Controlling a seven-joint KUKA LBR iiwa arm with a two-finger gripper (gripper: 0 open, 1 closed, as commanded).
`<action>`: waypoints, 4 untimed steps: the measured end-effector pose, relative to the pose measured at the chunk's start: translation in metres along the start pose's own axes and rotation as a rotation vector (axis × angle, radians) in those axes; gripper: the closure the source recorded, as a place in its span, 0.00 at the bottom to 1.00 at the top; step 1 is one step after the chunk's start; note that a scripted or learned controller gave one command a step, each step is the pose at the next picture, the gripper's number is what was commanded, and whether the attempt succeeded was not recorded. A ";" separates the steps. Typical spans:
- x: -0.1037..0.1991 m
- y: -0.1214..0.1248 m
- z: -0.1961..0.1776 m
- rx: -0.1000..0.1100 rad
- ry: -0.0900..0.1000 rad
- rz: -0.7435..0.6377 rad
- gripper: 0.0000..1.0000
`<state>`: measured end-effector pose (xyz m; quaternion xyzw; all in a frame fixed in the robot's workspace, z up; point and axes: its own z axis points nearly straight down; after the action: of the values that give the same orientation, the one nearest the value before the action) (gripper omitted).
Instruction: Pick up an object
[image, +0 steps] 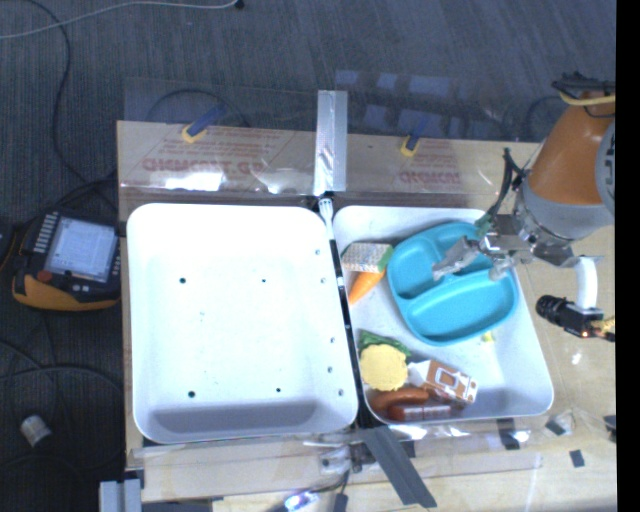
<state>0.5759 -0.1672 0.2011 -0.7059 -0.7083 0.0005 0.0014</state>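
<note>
So, biggest first — the bench (230, 165) is sitting on dark carpet, carrying two shallow white bins side by side. The left bin (235, 325) is showing just its white floor with a few small dark dots. The right bin (520, 385) is holding all the stuff.

The grey arm (570, 170) with its orange band is reaching in from the right, hanging over the far right corner of the right bin. Next in size, a blue dish (455, 295) with two compartments is lying tilted in the far half of that bin, taking up most of it. The gripper (462, 260) is sitting right at the dish's middle ridge, its thin fingers (447, 266) pointing left and down onto the blue plastic — whether they're spread or pinching the dish, I honestly can't tell from this angle.

Smaller things: a yellow bumpy toy (384, 367) with a green leafy bit is lying near the bin's left wall, just below the dish. A small orange-and-white box (448, 381) is resting beside it, and a reddish-brown sausage (412, 408) is lying along the near wall. An orange carrot piece (364, 283) is wedged between the dish and the divider, touching a tan sponge-like block (366, 256) just above it.
</note>
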 end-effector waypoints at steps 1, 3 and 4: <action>-0.016 -0.017 0.072 0.000 -0.001 -0.192 0.00; -0.049 0.066 0.083 0.043 0.029 -0.403 1.00; -0.056 0.092 0.008 -0.004 -0.004 -0.405 1.00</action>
<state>0.6679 -0.2228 0.1927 -0.5490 -0.8358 0.0002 -0.0015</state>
